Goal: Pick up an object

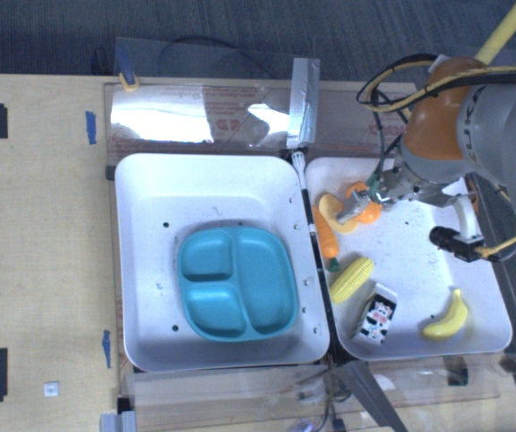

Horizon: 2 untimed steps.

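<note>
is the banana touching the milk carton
Apart. The camera view shows bare white bin floor between the banana and the milk carton.

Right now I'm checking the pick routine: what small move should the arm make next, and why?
Probably a short lift straight up, to test the pick. The gripper sits low in the right bin at a yellow and orange toy near the divider. Whether it has hold is unclear, and rising avoids nudging the carrot beside it.
</note>
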### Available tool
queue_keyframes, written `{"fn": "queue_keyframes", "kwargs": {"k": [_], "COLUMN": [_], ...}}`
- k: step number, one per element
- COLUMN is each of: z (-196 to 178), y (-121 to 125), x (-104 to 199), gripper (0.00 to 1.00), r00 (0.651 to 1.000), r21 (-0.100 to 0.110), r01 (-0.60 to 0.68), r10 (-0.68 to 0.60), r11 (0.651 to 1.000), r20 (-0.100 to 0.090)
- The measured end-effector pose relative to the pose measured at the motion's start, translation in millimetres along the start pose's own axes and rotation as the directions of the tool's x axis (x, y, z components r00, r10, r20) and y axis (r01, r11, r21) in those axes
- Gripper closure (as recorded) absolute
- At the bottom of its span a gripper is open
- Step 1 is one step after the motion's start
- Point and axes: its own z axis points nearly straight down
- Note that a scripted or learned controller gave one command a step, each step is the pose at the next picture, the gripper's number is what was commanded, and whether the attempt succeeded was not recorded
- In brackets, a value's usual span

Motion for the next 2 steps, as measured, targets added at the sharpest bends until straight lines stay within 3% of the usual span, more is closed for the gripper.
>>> {"fn": "queue_keyframes", "kwargs": {"k": [1, 2], "z": [-11.2, -98.4], "y": [1.4, 45.7], "x": [0.0, 51.3], "gripper": [1.00, 1.00], "r00": [1.000, 0.999], "r21": [-0.004, 0.004], "r01": [0.001, 0.048], "r10": [-0.001, -0.048], "r11": [1.000, 0.999], "r20": [0.001, -0.003]}}
